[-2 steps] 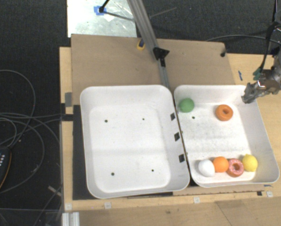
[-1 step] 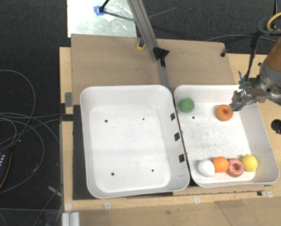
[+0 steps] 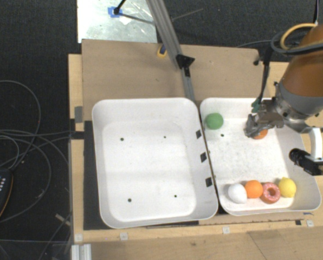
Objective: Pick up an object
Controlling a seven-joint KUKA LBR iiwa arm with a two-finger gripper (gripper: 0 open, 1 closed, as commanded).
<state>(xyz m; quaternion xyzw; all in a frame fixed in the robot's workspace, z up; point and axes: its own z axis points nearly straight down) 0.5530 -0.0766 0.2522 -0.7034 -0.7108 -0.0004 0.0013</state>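
My gripper [image 3: 256, 128] hangs low over the back of the right bin [image 3: 232, 150], right on top of a small orange-red object [image 3: 260, 135] that peeks out beneath it. A green ball [image 3: 214, 121] lies to its left near the bin's back left corner. Along the front wall sit a white egg [image 3: 237, 193], an orange ball [image 3: 253, 189], a pink ringed donut [image 3: 270, 193] and a yellow lemon [image 3: 286, 187] in a row.
The left bin [image 3: 145, 161] sits beside the right one, joined by black clips along the shared wall. A grey pole [image 3: 169, 31] slants over the back of the bench. The arm's body [image 3: 308, 85] overhangs the right bin's back right corner.
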